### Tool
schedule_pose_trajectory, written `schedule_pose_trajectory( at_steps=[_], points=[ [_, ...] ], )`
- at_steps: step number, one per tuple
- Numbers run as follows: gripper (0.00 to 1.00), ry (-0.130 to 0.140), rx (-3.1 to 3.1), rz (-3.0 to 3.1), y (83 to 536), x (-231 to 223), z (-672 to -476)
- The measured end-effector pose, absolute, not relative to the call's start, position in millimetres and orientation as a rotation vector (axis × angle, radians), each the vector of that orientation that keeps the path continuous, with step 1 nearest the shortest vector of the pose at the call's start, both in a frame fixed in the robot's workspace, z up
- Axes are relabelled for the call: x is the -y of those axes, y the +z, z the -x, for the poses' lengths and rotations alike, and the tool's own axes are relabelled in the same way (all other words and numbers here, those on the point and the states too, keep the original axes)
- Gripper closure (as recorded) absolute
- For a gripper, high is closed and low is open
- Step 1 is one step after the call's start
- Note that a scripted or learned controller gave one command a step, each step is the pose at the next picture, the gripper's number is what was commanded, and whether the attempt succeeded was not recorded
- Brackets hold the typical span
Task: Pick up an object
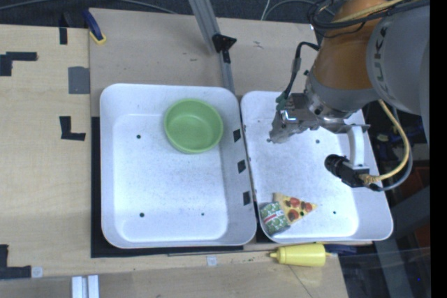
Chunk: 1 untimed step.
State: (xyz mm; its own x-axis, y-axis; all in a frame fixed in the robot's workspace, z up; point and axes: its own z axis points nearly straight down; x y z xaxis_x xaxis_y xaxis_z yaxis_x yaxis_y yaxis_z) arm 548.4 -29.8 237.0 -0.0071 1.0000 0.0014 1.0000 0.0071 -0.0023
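A green bowl [193, 125] sits upright in the back part of the left bin [126, 220]. In the right bin [363, 220], a toy pizza slice [295, 206] lies near the front, touching a small green packet [273, 217] at the front left corner. My gripper [282, 128] hangs over the back left part of the right bin, well behind the pizza slice. Nothing shows between its fingers.
A yellow bottle [302, 255] lies on the bench just in front of the right bin. A grey pole [202, 10] slants down to the bins' back edge. Cables trail along the arm on the right.
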Motion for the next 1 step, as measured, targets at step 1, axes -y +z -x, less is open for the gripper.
schedule_pose_trajectory(
  at_steps=[1],
  points=[
    [1.0,0.001,2.228,2.21,243.8,-26.5,-538.2]
  ],
)
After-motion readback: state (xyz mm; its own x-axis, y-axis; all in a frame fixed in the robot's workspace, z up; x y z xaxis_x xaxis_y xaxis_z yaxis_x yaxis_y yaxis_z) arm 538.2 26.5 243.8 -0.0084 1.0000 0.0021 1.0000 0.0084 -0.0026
